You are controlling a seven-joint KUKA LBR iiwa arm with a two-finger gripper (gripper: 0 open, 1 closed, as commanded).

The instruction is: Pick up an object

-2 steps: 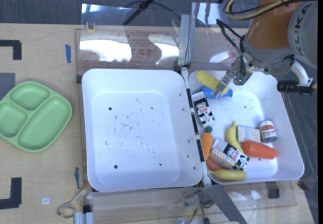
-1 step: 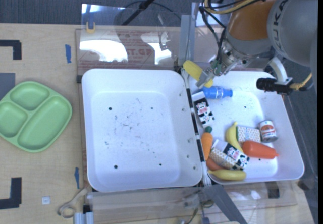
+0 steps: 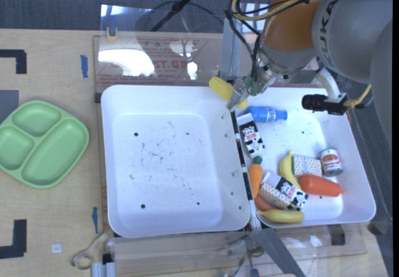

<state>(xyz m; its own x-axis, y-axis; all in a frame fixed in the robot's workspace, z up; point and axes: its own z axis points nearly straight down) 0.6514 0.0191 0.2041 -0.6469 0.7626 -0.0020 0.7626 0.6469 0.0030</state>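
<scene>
A light wooden bench (image 3: 50, 51) runs across the frame. Two shallow white bins sit side by side on it: the left bin (image 3: 118, 207) at centre, the right bin (image 3: 358, 198) touching it at centre right. At far left rests a green divided plate (image 3: 41, 143). Black corner marks (image 3: 15, 60) and blue tape bits (image 3: 83, 66) dot the wood on the left.

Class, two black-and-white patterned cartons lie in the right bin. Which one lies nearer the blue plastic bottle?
The black-and-white carton by the bin divider, just below the blue plastic bottle. The other patterned carton lies lower in the right white bin, among the bananas and carrots.
</scene>
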